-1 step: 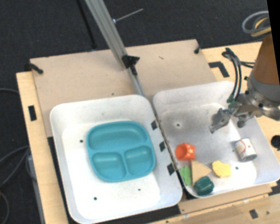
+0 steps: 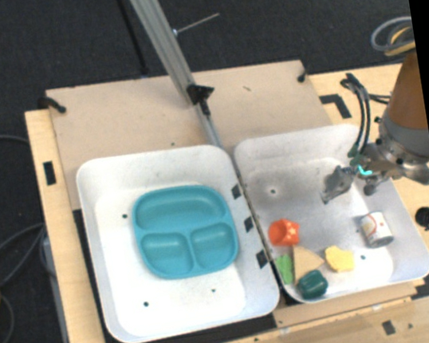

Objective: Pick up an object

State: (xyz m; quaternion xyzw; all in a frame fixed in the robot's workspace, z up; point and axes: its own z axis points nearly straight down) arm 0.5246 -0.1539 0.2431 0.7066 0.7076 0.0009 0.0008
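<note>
Left bin (image 2: 110, 223) bears a teal divided plate (image 2: 184, 230). Right bin (image 2: 294, 162) holds small pieces along its near edge: tan wedge (image 2: 307, 259), orange piece (image 2: 284, 233), yellow piece (image 2: 340, 258), green piece (image 2: 312, 283), small can (image 2: 374, 228). Gripper (image 2: 337, 182) hovers above them, grasping nothing; its spread cannot be told. The can, probably light, rigid and smooth, suits a grip across its sides.

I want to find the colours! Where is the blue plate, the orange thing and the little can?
blue plate (image 2: 183, 230), camera view, on the ridge between its compartments
orange thing (image 2: 284, 233), camera view, on its middle
little can (image 2: 375, 229), camera view, on its side
</note>
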